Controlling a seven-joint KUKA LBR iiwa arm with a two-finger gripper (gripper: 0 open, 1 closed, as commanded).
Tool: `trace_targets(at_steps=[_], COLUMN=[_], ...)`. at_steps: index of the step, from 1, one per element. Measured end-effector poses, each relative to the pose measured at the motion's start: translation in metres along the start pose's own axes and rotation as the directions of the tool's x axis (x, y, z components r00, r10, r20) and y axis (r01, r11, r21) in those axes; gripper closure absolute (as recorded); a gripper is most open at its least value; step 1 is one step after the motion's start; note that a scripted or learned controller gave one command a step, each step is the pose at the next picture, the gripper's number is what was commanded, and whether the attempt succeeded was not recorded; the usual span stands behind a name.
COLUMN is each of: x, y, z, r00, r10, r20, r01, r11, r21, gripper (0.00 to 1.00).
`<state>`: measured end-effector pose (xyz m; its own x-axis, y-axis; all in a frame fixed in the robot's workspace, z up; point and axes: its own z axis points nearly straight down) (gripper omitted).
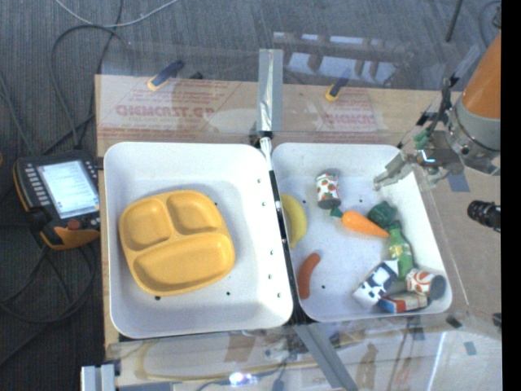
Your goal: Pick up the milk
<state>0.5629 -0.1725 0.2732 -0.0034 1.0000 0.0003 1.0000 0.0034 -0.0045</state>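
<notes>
Gripper [400, 168] hovering over right bin [338, 300] rim, fingers spread, pinching nothing; milk [377, 282] lying near front corner, well apart.

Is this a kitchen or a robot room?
Probably a robot lab, not a kitchen. The food in the white bin looks like toys, cables trail over the carpet, and a control tablet sits beside the bench.
</notes>
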Motion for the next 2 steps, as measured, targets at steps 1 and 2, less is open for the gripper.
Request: trace_targets(at_steps=[1, 2], x=[-0.039, -0.004], y=[-0.056, -0.072], z=[0.076, 0.185], r00=[0.958, 0.919], r10=[-0.286, -0.394], r20=[0.000, 0.004], r01=[0.286, 0.394], r11=[0.958, 0.919], r21=[0.000, -0.016], gripper=[0.00, 0.00])
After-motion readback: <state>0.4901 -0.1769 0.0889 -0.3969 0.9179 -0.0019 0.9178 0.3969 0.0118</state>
